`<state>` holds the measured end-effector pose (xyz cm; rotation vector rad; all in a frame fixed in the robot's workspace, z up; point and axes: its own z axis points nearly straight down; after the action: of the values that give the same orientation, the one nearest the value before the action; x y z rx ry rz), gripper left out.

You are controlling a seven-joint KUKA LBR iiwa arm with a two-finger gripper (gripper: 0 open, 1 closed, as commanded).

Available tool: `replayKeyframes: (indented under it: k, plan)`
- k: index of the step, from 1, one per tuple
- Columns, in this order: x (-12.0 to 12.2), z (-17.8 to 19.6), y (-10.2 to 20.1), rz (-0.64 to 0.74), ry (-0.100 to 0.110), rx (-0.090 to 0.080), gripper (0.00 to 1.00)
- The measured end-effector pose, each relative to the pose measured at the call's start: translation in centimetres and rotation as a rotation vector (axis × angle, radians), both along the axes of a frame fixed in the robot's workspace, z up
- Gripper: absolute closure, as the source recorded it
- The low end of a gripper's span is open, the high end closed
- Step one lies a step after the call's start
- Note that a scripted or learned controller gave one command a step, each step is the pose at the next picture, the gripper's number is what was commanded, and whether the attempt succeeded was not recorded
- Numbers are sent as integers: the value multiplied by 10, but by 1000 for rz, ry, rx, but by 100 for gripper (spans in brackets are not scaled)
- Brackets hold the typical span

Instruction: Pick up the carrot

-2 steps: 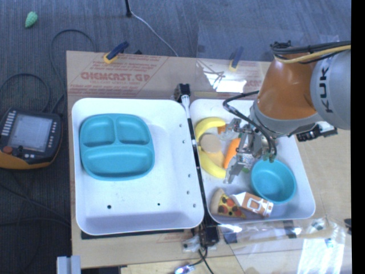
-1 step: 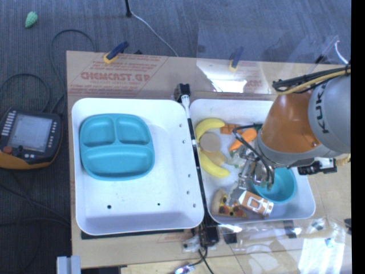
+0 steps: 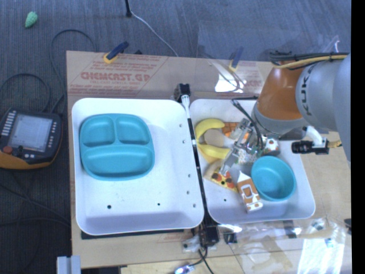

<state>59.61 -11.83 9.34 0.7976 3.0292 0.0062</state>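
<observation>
Gripper (image 3: 238,152) hangs low in the right bin (image 3: 302,207), among the clutter between the banana (image 3: 206,136) and the blue bowl (image 3: 272,177), and whether it is apart or together I cannot tell. Just up and left of it, an orange bit that I take for the carrot (image 3: 229,131) lies beside the banana, partly hidden, and nothing orange shows in the tool's grasp, so the pick seems at the reaching stage. Next, I judge, it must shift toward that piece and settle over it without nudging the banana; the divided plate (image 3: 117,145) in the left bin (image 3: 137,216) plays no part.
</observation>
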Motion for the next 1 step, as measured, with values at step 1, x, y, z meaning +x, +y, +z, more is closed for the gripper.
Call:
replayKeyframes:
  k: [1]
  plan:
    - [3,14,2,3,-5,1,100]
